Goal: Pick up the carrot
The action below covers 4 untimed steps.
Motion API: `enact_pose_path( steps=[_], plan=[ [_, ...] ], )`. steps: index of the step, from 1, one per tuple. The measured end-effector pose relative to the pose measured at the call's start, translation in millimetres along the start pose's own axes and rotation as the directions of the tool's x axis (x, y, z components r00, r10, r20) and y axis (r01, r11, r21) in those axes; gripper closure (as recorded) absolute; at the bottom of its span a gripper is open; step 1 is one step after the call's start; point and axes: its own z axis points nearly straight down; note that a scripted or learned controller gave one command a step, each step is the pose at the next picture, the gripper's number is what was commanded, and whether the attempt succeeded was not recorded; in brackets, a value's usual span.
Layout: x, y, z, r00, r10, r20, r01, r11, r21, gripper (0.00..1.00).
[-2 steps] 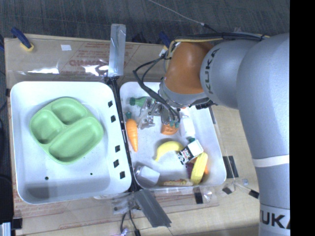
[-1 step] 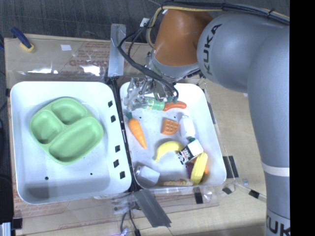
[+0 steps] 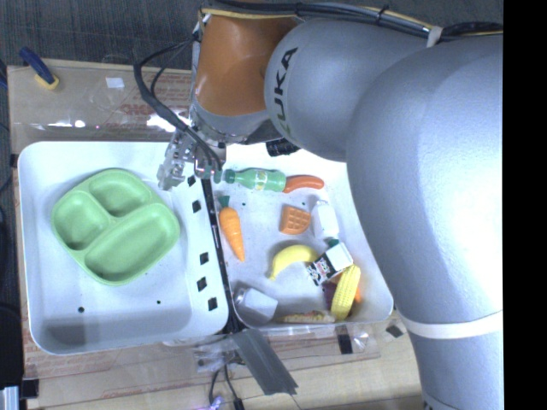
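Gripper (image 3: 184,167) is hovering over the ridge between the two bins, above the far end of the green plate (image 3: 115,225). Can't tell whether it's open or closed, the metal there is blurring into the white; nothing is visibly caught in it.

Carrot (image 3: 231,231) is lying flat in the right bin (image 3: 373,267), hard against the dividing wall, tapered tip pointing toward the near edge, green stub at the far end. It's probably sitting there because the floor slopes toward that wall, which leaves little clearance on one side for a grasp.

Materials: carrot looks like smooth moulded plastic, conical. Plate is glossy, three compartments. Neighbours are all toy food: green bottle (image 3: 253,178), curved yellow banana (image 3: 292,259), ridged waffle-like piece (image 3: 294,220), knobbly corn cob (image 3: 344,289).

Gripper is sitting near the carrot, just beyond its stub end.
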Motion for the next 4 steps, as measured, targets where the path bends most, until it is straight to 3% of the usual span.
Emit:
enact_pose_path(
  steps=[1,2,3,4],
  plan=[
    [43,47,-39,0.904,-0.428,0.002,0.428,0.904,0.0,1.0],
    [8,103,-60,0.892,-0.451,0.002,0.451,0.892,0.0,1.0],
    [97,120,-89,0.814,-0.581,0.001,0.581,0.814,0.0,1.0],
    [79,121,-67,0.971,-0.241,-0.004,0.241,0.971,0.003,1.0]
  ],
)
